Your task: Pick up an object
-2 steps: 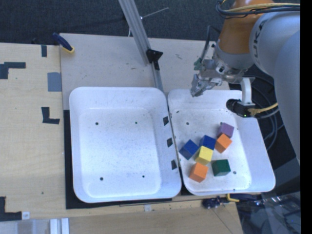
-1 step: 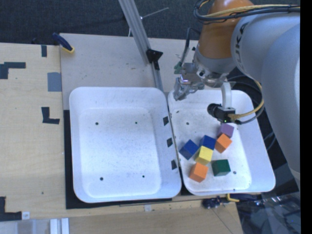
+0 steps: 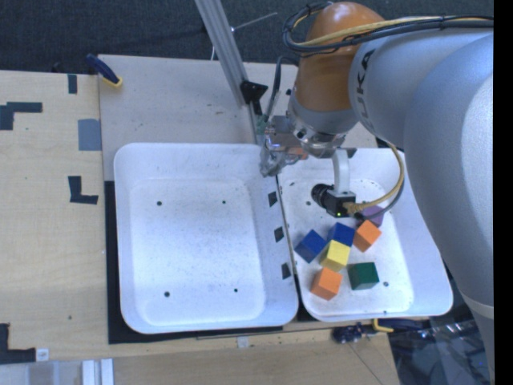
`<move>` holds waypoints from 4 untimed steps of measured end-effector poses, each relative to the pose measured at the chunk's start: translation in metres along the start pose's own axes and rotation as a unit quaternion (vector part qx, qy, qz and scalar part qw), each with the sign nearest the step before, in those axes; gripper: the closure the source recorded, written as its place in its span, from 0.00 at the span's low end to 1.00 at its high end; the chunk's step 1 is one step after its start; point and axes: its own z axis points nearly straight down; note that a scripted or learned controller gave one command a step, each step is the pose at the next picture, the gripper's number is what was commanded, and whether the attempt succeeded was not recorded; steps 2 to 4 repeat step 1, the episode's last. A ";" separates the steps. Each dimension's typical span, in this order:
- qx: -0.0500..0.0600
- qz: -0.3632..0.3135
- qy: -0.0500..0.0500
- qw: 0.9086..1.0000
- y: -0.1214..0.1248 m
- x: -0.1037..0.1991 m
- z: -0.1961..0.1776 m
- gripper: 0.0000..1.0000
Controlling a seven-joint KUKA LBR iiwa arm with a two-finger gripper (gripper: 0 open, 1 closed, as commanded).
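Note:
Several small blocks lie clustered in the right bin: a blue block, a second blue block, a yellow block, two orange blocks and a green block. A bit of a purple piece peeks out by the arm's cable. My gripper hangs over the far end of the divide between the two bins, well above and left of the blocks. I see nothing held in it.
The left bin lies beside the right one, with a dark strip between them. A slanted metal rail crosses behind the gripper. A blue and yellow tool rests on the bench at the far left.

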 end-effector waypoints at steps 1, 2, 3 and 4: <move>0.000 -0.001 0.000 1.000 -0.032 0.053 0.002 1.00; 0.000 -0.001 0.000 1.000 -0.032 0.053 0.002 1.00; 0.000 -0.001 0.000 1.000 -0.032 0.053 0.002 1.00; 0.000 -0.001 0.000 1.000 -0.032 0.053 0.002 1.00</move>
